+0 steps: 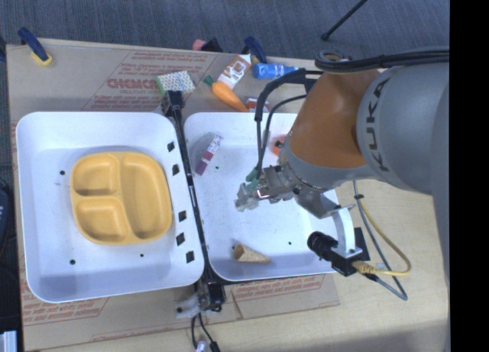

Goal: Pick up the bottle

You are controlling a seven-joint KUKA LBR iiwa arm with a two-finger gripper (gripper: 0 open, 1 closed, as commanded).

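White right bin (229, 263) holding bottle (208, 152) near its far left corner, close by divider (187, 190). Lying flat, long axis slanted from far edge toward near-left, dark cap end nearest divider. Claw (250, 194) hanging mid-bin, bottle up and left of it, apart, nothing touching. Cannot tell whether apart or together: blurred, part hidden under orange wrist (332, 125). Bottle small and soft in focus; label unreadable. Tan wedge (250, 253) by near edge.
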